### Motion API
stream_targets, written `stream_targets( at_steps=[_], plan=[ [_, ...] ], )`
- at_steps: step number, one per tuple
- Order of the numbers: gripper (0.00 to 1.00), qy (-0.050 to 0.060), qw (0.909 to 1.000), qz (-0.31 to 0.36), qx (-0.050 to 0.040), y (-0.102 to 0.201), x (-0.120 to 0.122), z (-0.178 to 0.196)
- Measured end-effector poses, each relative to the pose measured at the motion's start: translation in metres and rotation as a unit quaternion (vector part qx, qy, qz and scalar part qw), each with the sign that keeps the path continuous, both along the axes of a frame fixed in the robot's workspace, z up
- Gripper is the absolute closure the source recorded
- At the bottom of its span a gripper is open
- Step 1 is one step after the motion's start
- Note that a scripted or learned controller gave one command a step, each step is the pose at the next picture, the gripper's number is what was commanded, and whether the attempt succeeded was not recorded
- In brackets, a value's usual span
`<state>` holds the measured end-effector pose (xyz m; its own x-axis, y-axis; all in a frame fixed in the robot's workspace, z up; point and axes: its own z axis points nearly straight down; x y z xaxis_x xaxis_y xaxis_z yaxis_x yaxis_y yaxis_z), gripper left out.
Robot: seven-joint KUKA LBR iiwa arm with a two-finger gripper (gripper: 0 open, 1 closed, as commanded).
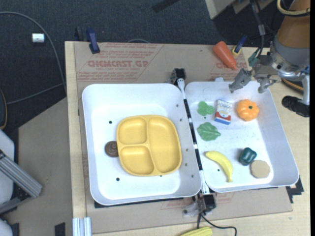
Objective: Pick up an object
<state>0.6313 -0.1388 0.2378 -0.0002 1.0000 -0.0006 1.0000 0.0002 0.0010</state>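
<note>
Our tool (252, 80) hovers open, holding nothing, at the right bin's (283, 132) far edge. The toy pumpkin (247, 110) sits just below it; we judge it light, rigid, slippery, best gripped across its middle.

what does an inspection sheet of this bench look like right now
surface: bench bears a left bin and a right bin, side by side
job's things: right bin holds two leaves, carton, pumpkin, banana, green pepper, tan disc
clutter: yellow tray in left bin, brown disc at its left edge; carrot on the bench
grippers: gripper open, above the right bin's far edge, holding nothing
cables: white cable on the floor
surroundings: dark carpet
</note>
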Motion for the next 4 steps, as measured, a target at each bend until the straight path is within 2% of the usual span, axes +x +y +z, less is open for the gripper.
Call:
stream_targets(
  at_steps=[1,2,3,4],
  plan=[
    [0.0,0.0,1.0,0.0,0.0005,0.032,0.003,-0.138],
    [0.0,0.002,1.0,-0.001,0.0002,-0.002,-0.013,-0.153],
    [0.0,0.0,1.0,0.001,0.0007,0.028,0.018,-0.153],
    [1.0,-0.005,1.0,0.001,-0.0011,0.027,0.021,-0.137]
  ],
)
